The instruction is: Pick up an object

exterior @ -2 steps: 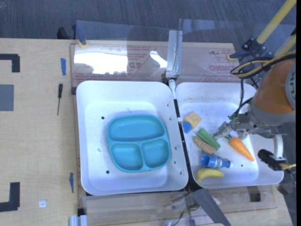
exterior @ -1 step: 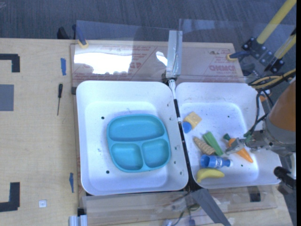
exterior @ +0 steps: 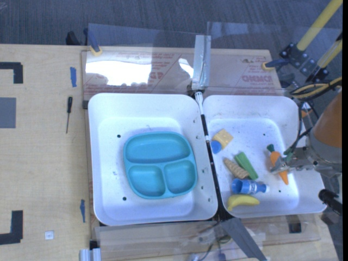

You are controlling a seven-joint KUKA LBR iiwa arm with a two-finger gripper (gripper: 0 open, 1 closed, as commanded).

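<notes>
Carrot (exterior: 277, 165), orange with green top, lying at the right side of the right bin (exterior: 255, 105); jaws (exterior: 291, 165) sit just beside or on it, whether open or closed cannot be told. Advice: centre over the carrot's body, close across its narrow width, lift straight. Nearby: green block (exterior: 246, 165), blue bottle (exterior: 247, 187), banana (exterior: 243, 201). Reddish print on the clear panel (exterior: 163, 67) behind, not legible.

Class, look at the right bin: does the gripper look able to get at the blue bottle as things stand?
Probably yes. The blue bottle lies uncovered in the right bin, with the gripper just beside it over the carrot. The banana lies close below, which may crowd a grasp.
</notes>
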